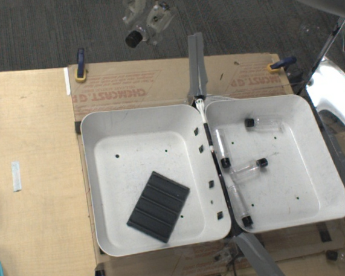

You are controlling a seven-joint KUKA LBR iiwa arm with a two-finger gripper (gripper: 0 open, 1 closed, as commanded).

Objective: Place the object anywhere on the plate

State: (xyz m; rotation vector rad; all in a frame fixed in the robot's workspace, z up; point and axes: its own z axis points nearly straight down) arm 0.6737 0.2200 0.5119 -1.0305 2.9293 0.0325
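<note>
Clear tubes [252,168] lie scattered in the right bin [319,150], plate [159,206] at nine o'clock; slick round sides may slip; tool [148,15] state unclear.

two bins side by side on a cardboard sheet [155,84]. left bin [103,171]: a ribbed plate [159,206] lying tilted at its front centre. right bin [309,170]: four capped tubes, one [262,122] at the back, one [222,150] along the left wall, one [251,167] at centre, one [241,206] front left.
</note>
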